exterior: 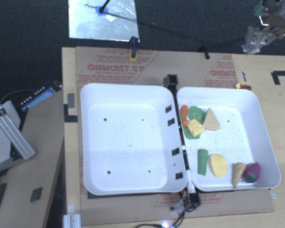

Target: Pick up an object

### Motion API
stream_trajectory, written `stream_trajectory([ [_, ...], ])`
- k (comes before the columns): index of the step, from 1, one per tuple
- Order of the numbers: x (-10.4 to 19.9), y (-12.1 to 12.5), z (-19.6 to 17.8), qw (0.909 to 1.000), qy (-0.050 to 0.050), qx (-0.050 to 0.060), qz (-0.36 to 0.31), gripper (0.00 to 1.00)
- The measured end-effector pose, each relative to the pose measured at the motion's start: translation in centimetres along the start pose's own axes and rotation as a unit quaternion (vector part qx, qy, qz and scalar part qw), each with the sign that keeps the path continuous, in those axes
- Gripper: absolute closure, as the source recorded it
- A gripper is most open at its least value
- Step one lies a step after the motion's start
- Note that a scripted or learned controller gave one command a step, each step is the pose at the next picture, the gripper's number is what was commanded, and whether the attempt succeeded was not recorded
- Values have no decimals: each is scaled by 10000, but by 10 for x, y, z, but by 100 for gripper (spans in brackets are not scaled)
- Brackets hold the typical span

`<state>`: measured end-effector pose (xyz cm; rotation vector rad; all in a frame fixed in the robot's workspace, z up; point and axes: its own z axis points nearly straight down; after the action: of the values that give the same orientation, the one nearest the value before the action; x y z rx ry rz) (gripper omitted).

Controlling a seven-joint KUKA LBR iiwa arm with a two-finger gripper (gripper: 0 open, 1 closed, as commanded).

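Beyond the tabletop's far right corner the gripper [259, 37] hangs high, clear of both bins; whether its jaws are wide or narrow cannot be told. Toy foods lie in the right bin [263, 113]. Judged best target: the yellow piece [218, 165] near the front edge, approached straight down with jaws spanning it.

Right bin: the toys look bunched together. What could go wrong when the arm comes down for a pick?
1. The carrot, green leaf, cheese cube and beige wedge overlap near the divider; fingers may catch two or slip off.
2. The cone and purple grapes lie against the bin wall, so a finger may hit it.
3. The gripper sits far back, above the bench edge: a long descent remains.
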<state>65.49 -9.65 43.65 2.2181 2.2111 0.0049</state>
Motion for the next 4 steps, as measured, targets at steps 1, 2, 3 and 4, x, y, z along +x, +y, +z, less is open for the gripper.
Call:
stream_trajectory([
  [1, -39, 14, -8, 10000, 10, 22, -6, 100],
  [2, -88, 14, -30, 10000, 5, 19, -3, 100],
  [3, -103, 14, -94, 10000, 3, -5, -19, 100],
  [4, -82, -34, -100, 10000, 23, 28, -29, 100],
])
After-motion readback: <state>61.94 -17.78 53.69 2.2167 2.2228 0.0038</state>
